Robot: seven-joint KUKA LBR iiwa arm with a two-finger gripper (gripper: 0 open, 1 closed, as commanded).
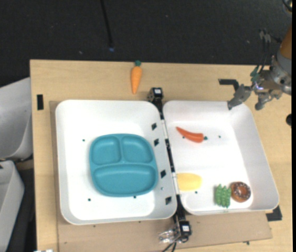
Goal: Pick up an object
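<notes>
1. Camera view: the tool (249, 97) hangs over the top right corner of the right bin (261, 156), up by its far rim. Its two dark fingers look spread apart with nothing between them, so I'd call it open and empty.
2. Stuff it could grab, all in that right bin: a red chili pepper (191, 135) sits down and to the left of the tool, the nearest candidate. Further below it, near the bin's front edge, are a yellow piece (189, 181), a green bunch (222, 195) and a donut (240, 191), the last two just beside each other.
3. The left bin (69, 193) has a teal divided plate (123, 164), well away to the tool's left. A carrot (136, 77) lies on the bare counter (85, 77), outside both bins, also far left of the tool.
4. Progress-wise: basically nothing done yet, I reckon. No object lifted, the tool isn't down on anything. Picking a target, descending, closing and lifting are all left.
</notes>
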